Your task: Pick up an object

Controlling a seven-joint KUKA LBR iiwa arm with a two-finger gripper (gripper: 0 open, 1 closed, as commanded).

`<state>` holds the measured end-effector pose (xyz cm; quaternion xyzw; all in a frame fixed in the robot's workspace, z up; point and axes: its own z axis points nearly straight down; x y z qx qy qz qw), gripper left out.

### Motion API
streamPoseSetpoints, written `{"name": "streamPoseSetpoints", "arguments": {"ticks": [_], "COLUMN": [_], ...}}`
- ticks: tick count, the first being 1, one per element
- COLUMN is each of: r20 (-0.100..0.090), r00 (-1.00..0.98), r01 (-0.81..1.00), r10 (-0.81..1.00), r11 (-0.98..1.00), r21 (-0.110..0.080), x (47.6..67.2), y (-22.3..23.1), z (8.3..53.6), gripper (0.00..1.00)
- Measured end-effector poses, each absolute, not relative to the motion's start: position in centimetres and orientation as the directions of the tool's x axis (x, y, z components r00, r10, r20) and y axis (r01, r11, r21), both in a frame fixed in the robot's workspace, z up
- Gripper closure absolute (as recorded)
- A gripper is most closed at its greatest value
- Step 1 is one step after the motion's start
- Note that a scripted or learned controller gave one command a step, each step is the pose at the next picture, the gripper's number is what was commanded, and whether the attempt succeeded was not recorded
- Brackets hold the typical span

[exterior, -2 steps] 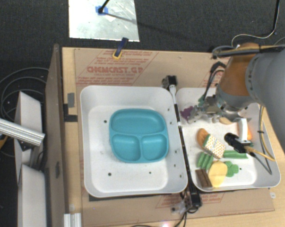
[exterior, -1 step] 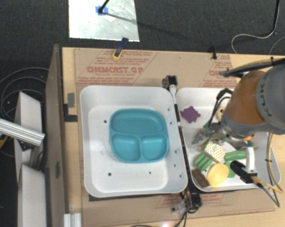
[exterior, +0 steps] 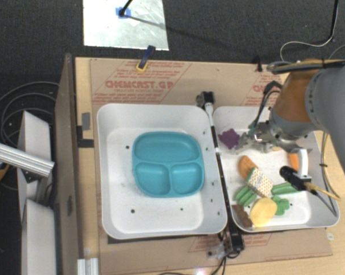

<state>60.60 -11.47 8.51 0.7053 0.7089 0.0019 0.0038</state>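
The right bin (exterior: 321,213) holds several small objects. A purple piece (exterior: 229,137) lies near its far left corner. An orange piece (exterior: 246,165) sits just below it, touching a checkered block (exterior: 260,182). Green pieces (exterior: 246,195) and a yellow lump (exterior: 262,211) crowd the near left part. My gripper (exterior: 261,138) hangs low over the far part of this bin, just right of the purple piece and above the orange one. Nothing shows between its fingers.
The left bin (exterior: 112,153) carries a teal divided plate (exterior: 167,163) in its middle. A small orange piece (exterior: 294,161) lies toward the right bin's right side. A thin ridge (exterior: 215,153) separates the bins. Cardboard (exterior: 161,79) lies beyond both bins.
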Motion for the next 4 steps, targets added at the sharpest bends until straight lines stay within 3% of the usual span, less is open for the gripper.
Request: {"name": "streamPoseSetpoints", "arguments": {"ticks": [1, 2, 3, 4], "r20": [0.001, 0.0, 0.0, 0.001], "r00": [-0.004, -0.002, -0.003, -0.013], "r01": [1.0, 1.0, 1.0, 1.0], "r10": [1.0, 1.0, 1.0, 1.0], "r11": [0.004, 0.002, 0.003, 0.013], "r21": [-0.001, -0.002, 0.005, 0.014], "x": [57.8, 56.4, 56.6, 61.7], "y": [-9.2, -9.2, -9.2, -2.2], "z": [8.4, 8.4, 9.6, 19.1], "gripper": [0.0, 0.0, 1.0, 1.0]}}
